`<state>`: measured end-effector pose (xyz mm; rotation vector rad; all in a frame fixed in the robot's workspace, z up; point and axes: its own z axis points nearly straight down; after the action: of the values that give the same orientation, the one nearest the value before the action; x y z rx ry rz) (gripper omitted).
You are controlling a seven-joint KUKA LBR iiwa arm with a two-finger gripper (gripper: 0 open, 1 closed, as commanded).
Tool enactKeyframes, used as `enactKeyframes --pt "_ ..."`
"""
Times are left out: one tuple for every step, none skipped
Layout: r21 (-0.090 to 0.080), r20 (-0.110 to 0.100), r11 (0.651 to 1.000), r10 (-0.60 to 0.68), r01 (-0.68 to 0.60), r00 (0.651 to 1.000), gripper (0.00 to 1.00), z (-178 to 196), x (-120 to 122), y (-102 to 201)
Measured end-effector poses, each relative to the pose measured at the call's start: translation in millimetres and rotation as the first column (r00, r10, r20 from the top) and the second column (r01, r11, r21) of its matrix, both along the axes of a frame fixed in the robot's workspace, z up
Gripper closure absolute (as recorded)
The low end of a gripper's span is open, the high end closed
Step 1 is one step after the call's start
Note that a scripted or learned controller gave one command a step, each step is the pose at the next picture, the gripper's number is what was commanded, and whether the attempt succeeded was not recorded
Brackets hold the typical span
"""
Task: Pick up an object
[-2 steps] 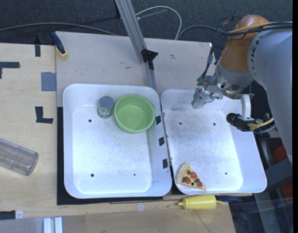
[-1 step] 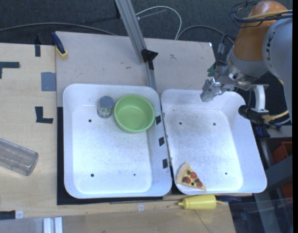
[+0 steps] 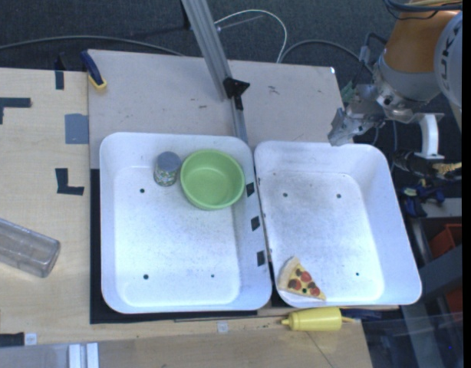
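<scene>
Pizza slice is our likeliest object to pick — a toy wedge lying flat at the near left corner of the right bin, touching that bin's sloped wall. In the camera view we also see the left bin holding a green bowl near its far edge, with a small grey jar just beside the bowl on its left. A yellow bottle lies on the desk just past the right bin's near rim. The gripper hangs above the far rim of the right bin, holding nothing; how wide it stands we cannot tell. To do this step well, we judge the arm should come across the bin and descend straight down on the slice — squarely over its middle, clear of the wall, since a flat thing gives little to pinch.
</scene>
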<state>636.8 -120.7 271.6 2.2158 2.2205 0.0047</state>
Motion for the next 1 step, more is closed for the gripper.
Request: enactKeyframes --pt "0.003 -0.007 1.0 0.005 -0.005 1.0 1.0 -8.7 9.0 63.6"
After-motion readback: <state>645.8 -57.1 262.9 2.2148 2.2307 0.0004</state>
